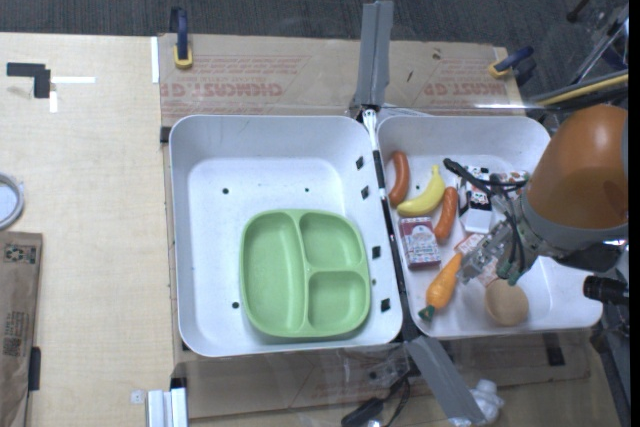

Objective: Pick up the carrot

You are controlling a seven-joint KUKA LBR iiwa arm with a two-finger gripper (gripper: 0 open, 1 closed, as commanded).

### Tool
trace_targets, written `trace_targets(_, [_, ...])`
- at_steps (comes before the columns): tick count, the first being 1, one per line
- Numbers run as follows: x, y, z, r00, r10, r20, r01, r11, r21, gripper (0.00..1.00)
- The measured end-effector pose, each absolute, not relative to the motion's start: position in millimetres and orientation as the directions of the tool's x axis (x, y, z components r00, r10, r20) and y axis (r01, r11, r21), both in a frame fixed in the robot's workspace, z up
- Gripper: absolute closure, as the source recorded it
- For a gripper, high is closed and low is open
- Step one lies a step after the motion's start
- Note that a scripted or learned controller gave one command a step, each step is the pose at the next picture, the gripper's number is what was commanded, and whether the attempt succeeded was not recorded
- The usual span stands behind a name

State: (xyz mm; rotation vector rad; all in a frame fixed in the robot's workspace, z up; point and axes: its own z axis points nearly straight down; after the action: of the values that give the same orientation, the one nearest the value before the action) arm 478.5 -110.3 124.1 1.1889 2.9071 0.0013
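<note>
Fingers I cannot read from up here: the gripper point(488, 253) sits low in the right bin point(500, 130), just beside the carrot's point(443, 283) upper end, whether touching I can't say. I see the carrot lying aslant near the front wall, below the red box point(420, 242), left of the potato point(507, 303).

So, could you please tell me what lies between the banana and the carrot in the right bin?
In the camera view, a small red box lies between the banana and the carrot, with a sausage beside it.
</note>
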Motion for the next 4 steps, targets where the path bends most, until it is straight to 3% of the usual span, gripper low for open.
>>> trace_targets(1, [480.0,-111.4,127.4,-0.768,0.641,0.001,0.641,0.768,-0.001,1.00])
trace_targets(2, [509.7,-94.2,92.9,-0.936,0.353,-0.006,0.353,0.936,0.001,1.00])
trace_targets(3, [537.4,-62.1,191.5,-0.742,0.671,-0.001,0.671,0.742,0.000,1.00])
trace_targets(4, [532.0,-111.9,202.1,-0.741,0.672,-0.002,0.672,0.741,0.000,1.00])
